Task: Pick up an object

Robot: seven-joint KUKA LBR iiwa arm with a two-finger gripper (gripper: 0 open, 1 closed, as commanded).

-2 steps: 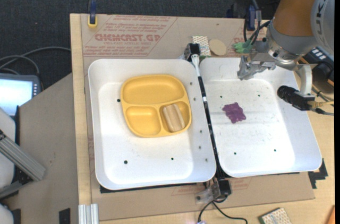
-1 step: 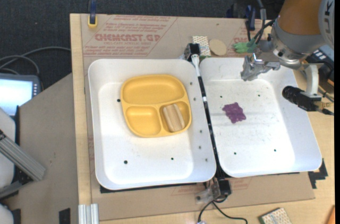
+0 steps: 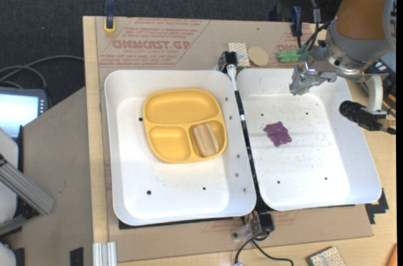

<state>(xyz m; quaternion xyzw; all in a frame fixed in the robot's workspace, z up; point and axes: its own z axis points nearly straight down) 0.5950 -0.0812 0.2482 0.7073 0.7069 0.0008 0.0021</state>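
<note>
A small purple object (image 3: pixel 277 133) lies flat near the middle of the right bin (image 3: pixel 340 186). A yellow divided plate (image 3: pixel 184 125) rests in the left bin (image 3: pixel 126 176), and a tan wooden block (image 3: pixel 204 139) lies in its lower right compartment. My gripper (image 3: pixel 301 83) hangs over the far edge of the right bin, above and to the right of the purple object and well apart from it. Nothing shows between its fingers.
A raised divider (image 3: pixel 242 126) separates the two bins. On the brown board behind them lie a tan disc (image 3: pixel 258 56), a green piece (image 3: pixel 289 56) and a blue clamp (image 3: pixel 109 23). A black fixture (image 3: pixel 362 115) juts over the right bin's right rim.
</note>
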